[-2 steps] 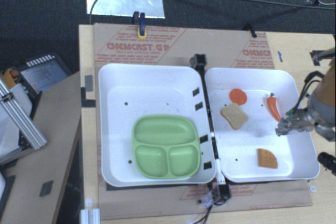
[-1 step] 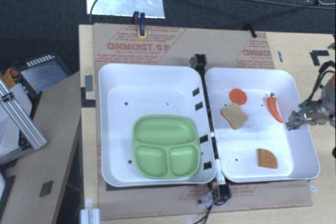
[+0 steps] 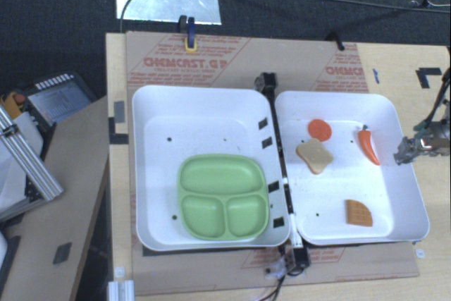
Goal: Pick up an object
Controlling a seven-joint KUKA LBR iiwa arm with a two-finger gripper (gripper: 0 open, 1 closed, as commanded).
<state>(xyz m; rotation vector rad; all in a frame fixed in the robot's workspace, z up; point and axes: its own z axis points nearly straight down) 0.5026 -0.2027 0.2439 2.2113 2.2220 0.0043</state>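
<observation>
In the right bin [image 3: 402,215] lie a round red-orange slice [image 3: 319,129], a tan bread-like piece [image 3: 314,156], an orange carrot [image 3: 368,146] and a brown waffle piece [image 3: 359,213]. The gripper [image 3: 409,151] sits at the right bin's right rim, just right of the carrot and apart from it. Nothing shows between it and any object.
The left bin [image 3: 151,123] holds a green three-compartment plate [image 3: 222,195]. Black clips [image 3: 276,151] run along the seam between the bins. Cables cross the dark floor at the back, and a table with equipment stands at the left.
</observation>
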